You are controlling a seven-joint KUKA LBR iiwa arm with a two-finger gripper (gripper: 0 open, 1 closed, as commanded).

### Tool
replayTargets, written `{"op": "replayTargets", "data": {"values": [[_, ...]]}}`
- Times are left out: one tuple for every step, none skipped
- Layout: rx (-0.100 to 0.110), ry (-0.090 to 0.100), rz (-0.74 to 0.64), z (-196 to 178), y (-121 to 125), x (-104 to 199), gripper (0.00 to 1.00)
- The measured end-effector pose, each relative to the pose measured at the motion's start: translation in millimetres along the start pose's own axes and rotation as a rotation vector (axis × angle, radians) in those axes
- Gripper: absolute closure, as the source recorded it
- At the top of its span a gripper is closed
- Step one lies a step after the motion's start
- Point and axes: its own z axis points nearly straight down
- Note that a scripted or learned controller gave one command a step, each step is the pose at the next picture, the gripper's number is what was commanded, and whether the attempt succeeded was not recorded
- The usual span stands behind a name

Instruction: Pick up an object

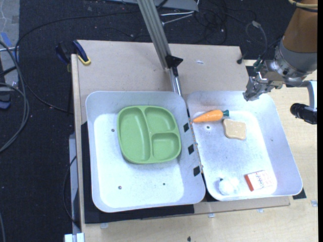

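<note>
Landmark: right bin [282, 150]. Carrot [208, 116] lies at its upper-left, long axis near horizontal, green top pointing right, tip left. Tan slice [235, 129] just right-below the carrot. Red-white packet [260, 180] at lower right, print unreadable; white lump [228, 186] left of it. Hand [252, 94] hovers over the bin's top-right rim, holding nothing; grip state cannot be told.

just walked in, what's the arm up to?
The arm's tool sits at the far right corner of the right bin, nothing visibly in it. Carrot, tan piece, white lump and red-and-white packet all lie in that bin. The left bin holds a green divided plate.
</note>
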Motion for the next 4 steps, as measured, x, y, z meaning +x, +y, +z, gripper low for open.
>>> {"op": "replayTargets", "data": {"values": [[0.004, 0.001, 0.001, -16.5, 1.0, 0.1, 1.00], [0.007, 0.003, -0.003, -15.5, 1.6, 50.6, 1.00], [0.010, 0.003, -0.004, 7.1, -0.1, 102.8, 1.00], [0.010, 0.003, -0.003, 27.4, -8.1, 155.9, 1.00]]}}
